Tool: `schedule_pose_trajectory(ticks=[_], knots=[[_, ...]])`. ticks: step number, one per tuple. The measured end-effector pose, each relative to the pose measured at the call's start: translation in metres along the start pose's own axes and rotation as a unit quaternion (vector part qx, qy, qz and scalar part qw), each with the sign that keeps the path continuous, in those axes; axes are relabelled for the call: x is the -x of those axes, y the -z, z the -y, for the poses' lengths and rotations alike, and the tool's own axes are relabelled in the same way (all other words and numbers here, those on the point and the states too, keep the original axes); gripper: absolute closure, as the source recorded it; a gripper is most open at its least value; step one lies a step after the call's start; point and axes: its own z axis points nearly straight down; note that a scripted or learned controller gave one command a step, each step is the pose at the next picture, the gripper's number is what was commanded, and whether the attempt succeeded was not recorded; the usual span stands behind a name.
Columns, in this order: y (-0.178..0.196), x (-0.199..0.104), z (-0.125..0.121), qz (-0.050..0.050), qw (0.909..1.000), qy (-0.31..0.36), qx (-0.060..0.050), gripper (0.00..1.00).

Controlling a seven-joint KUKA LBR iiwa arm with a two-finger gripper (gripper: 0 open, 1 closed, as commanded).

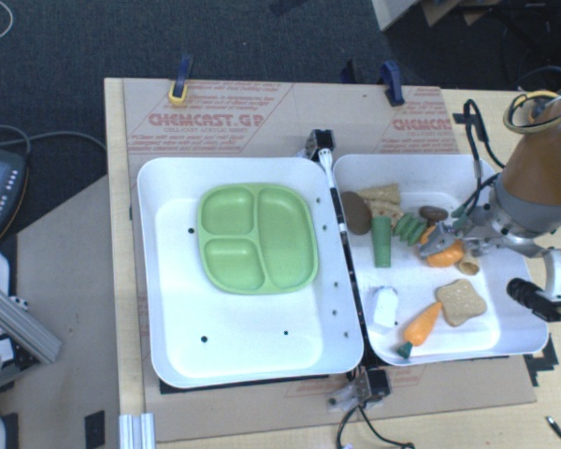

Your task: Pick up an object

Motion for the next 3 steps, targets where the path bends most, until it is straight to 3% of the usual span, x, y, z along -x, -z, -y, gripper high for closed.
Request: schedule_pose_trajectory(ticks=[1,2,3], knots=[[-0.014,0.000,-0.005,0.001,1.0000,0.001,0.005,0.00],[-0.006,0.001,-0.004,0.002,1.0000,0.000,0.004,1.00],[0.050,0.012,-0.007,0.002,1.0000,-0.001,0.002,1.00]])
